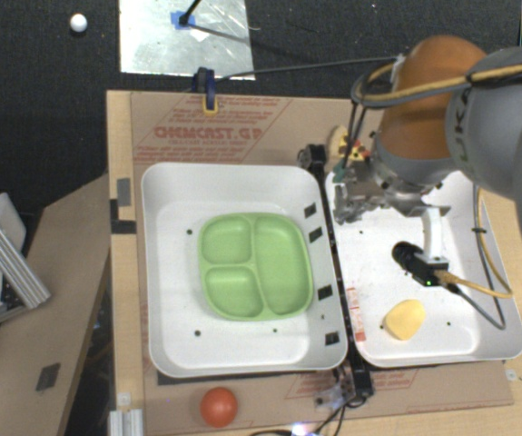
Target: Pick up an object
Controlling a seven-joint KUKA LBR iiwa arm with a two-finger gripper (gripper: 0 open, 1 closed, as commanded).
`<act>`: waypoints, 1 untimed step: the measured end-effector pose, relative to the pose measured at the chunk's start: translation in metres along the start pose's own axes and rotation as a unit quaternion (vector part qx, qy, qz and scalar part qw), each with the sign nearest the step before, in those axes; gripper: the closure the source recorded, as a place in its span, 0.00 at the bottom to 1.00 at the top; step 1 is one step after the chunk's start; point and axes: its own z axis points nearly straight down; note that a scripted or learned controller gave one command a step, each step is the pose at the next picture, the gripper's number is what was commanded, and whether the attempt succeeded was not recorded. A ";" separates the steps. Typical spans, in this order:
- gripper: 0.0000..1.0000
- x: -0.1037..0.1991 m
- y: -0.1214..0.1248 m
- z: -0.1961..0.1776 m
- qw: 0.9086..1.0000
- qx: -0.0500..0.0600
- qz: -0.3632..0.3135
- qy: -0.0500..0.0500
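A pale yellow rounded object point(404, 319) lies near the front of the right bin point(487, 334). A green plate with three compartments point(255, 264) rests in the middle of the left bin point(170, 243). My gripper point(349, 203) hangs low over the far left part of the right bin, close to the wall between the bins. It is well behind the yellow object and apart from it. The grey and orange arm covers the back of the right bin. A small yellowish thing point(338, 140) peeks out behind the wrist at that bin's far edge.
An orange ball point(218, 406) sits on the bench in front of the left bin, outside both bins. A blue clamp point(205, 87) stands at the board's far edge. A metal rail point(6, 262) lies off to the left.
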 end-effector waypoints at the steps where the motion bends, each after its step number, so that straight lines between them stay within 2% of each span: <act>1: 1.00 0.048 0.001 -0.004 1.000 0.000 0.001 0.000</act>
